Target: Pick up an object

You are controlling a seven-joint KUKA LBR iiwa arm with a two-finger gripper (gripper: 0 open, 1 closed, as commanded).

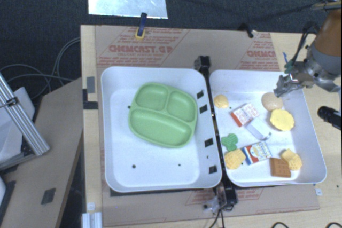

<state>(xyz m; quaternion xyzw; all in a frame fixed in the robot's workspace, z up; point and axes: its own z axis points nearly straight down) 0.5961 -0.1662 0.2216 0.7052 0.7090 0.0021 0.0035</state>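
Gripper [283, 84] hangs over right bin's [315, 131] far right corner, above pale egg-shaped piece [271, 101]; finger state cannot be told. "CHEMCAST GP" printed red on board [160, 42] beyond green plate [162, 114].

I am seeing the arm [327, 56] showing as a rounded grey body with an orange band above the wrist. A thin dark cable is running along its upper side. The gripper [283, 86] is looking like a small cluster of pale metal parts; finer detail is blurring out from here.
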